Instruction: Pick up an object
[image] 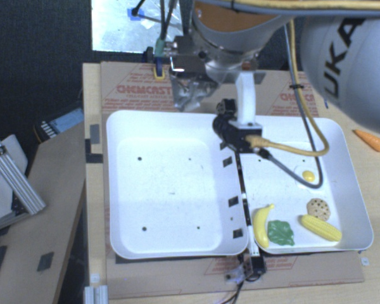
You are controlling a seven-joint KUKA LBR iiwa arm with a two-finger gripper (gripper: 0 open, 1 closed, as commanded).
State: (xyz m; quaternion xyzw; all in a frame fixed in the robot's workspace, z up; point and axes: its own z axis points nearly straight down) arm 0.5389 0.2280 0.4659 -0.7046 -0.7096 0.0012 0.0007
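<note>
The right bin (342, 163) holds a yellow banana (261, 225), a green leafy piece (280, 232), a yellow corn cob (321, 228), a round brown cookie (318, 208) and a small yellow lemon-like piece (308, 176). All of them lie toward the bin's near and right side. My gripper (190, 95) hangs over the far rim of the left bin (133, 170), well away from these objects. Nothing is visible in it.
An orange carrot (372, 140) lies outside the right bin, at the right edge of the view. Cardboard (139, 87) lies under both bins. An aluminium rail (12, 176) leans at the far left.
</note>
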